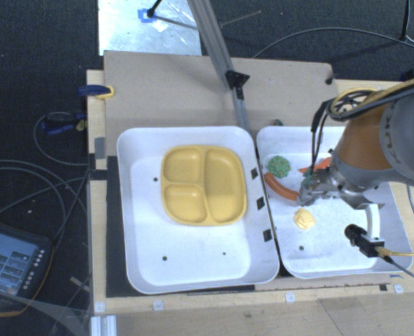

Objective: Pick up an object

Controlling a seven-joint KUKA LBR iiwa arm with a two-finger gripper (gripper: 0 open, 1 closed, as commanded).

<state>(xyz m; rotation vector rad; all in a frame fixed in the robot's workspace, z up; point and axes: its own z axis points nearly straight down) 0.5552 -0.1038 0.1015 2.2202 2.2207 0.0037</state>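
The two-finger gripper [309, 192] — finger state cannot be told — hovers beside the red sausage-shaped toy [281, 187]; crowding from the green broccoli-like toy [278, 165] risks a deflected grasp.

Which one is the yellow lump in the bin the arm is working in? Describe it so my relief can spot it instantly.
Look at the right-hand white bin. Near its middle, just below the gripper, lies a small pale yellow lump. Its neighbours are a green broccoli-like piece and a long red-orange sausage shape; it alone is yellow and roundish.
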